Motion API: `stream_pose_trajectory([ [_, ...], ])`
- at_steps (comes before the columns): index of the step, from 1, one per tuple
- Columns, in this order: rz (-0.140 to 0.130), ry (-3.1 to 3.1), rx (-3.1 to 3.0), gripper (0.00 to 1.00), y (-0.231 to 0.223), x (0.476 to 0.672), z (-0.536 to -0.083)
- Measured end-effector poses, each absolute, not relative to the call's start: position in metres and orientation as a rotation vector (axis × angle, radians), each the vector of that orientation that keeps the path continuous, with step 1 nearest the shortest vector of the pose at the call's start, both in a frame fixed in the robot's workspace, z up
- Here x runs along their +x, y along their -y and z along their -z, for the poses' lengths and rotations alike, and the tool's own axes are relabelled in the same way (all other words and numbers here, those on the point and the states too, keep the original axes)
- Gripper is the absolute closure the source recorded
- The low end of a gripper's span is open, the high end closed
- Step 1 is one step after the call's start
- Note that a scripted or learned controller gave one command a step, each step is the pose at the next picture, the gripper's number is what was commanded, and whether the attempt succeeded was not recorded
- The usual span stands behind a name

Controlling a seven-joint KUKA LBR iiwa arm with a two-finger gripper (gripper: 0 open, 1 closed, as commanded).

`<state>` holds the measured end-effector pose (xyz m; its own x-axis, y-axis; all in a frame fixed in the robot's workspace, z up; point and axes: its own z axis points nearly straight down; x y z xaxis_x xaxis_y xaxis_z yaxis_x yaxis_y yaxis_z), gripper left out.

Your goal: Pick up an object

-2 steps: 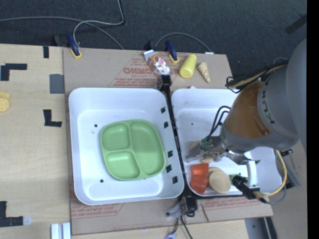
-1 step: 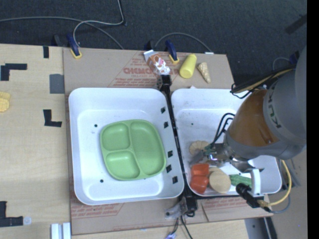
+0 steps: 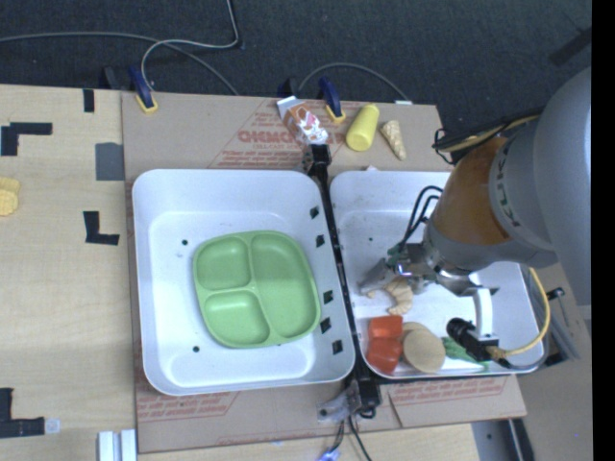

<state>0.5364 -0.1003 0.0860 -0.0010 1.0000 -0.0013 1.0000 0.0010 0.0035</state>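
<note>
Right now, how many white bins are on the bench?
2. The left bin holds a green plate; the right bin sits beside it, under the arm.

- I read both white bins [image 3: 154,257] as smooth plastic with a faint sheen.
- The green divided plate [image 3: 256,288] looks matt plastic.
- The sheet [image 3: 240,133] under the bins is plain printed cardboard, dull.
- The arm's [image 3: 567,181] grey shell seems satin-finished; I can't tell metal from plastic.

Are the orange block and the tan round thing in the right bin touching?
Touching. The camera view shows the orange block and the tan round thing pressed side by side with no white bin floor between them.
</note>
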Motion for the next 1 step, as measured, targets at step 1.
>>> stream_pose_trajectory([
  [1, -0.001, -2.221, 2.218, 1.0, 0.1003, 0.536, -0.0951],
])
